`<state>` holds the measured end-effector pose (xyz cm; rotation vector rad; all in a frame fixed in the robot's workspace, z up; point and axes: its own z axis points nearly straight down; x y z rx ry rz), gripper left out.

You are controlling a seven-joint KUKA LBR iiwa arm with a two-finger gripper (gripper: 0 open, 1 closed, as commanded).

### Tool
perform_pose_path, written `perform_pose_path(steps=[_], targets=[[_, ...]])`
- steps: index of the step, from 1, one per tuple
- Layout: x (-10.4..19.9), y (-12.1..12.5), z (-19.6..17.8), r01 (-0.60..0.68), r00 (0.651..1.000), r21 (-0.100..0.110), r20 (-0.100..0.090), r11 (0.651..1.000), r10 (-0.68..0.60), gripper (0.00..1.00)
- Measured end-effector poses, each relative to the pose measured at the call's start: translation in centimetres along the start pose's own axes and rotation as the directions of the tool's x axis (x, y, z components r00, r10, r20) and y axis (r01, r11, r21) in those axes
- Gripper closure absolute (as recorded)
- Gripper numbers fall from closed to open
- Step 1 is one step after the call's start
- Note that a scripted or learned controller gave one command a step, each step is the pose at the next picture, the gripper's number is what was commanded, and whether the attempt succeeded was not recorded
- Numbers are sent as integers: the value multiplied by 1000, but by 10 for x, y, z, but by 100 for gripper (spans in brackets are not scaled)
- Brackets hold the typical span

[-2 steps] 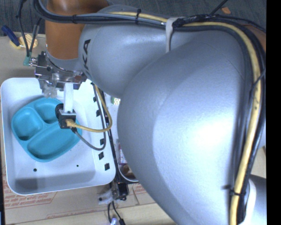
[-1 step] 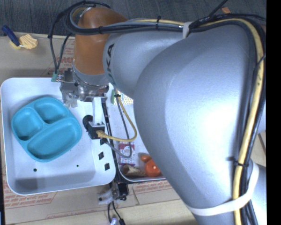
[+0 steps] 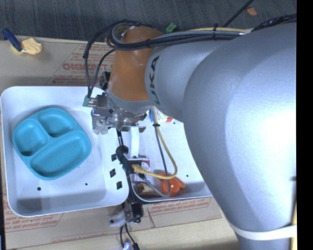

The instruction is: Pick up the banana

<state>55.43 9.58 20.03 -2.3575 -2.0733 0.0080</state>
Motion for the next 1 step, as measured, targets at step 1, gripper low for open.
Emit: perform_pose_path(steps=[1], targets=[[-60, -3, -49, -64, 998, -2, -2, 998, 64, 100]])
